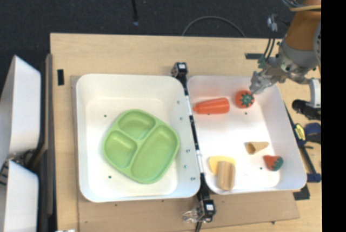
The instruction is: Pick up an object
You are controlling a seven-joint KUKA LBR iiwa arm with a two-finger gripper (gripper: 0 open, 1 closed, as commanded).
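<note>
In the right bin [270, 139], five toy foods, gripper [254, 88] beside the tomato [245, 99] at the far edge, jaw state indeterminable, left bin [97, 90] held one green plate [141, 146].

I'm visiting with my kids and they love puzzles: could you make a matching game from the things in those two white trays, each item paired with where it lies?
Things:
1. green divided plate
2. carrot
3. small strawberry
4. round red fruit with a green top

Places:
A. right bin, near front right corner
B. right bin, just below the gripper
C. left bin
D. right bin, near the divider at the back

Pairs: 1-C, 2-D, 3-A, 4-B
</note>
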